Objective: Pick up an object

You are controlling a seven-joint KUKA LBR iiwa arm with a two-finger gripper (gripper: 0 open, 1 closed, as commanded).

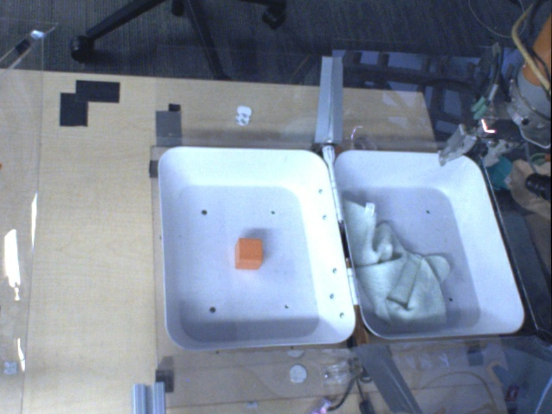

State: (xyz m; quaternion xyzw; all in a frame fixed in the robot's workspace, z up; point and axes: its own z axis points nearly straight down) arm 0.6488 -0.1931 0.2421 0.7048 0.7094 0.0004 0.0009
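Up at 2 o'clock on the bench, beyond the far right corner of the right bin (492, 231), sits my pincer (457, 147), mixed in with cables and wrist hardware; I cannot tell how it is set from this slant. It hangs over the bin's rim, well apart from anything inside either bin.

Of the 2 white bins, the left bin (185, 231) carries 1 small orange block (249, 253), lying alone near the middle of the floor, slightly toward 6 o'clock. Nothing touches it, and the bare white floor surrounds it on all sides.

In the right bin a crumpled white cloth (392, 270) spreads from the left wall toward 5 o'clock, bunched into folds against the divider (339, 231) where the 2 bins meet. It sits between my pincer and the block, with the divider's raised edge just beside it.

A grey metal upright (327, 102) rises at 12 o'clock from the joint of the bins. Black tape patches (86, 100) mark the wooden bench (86, 257) at 10 o'clock, and an office chair base (181, 11) stands on the carpet beyond.
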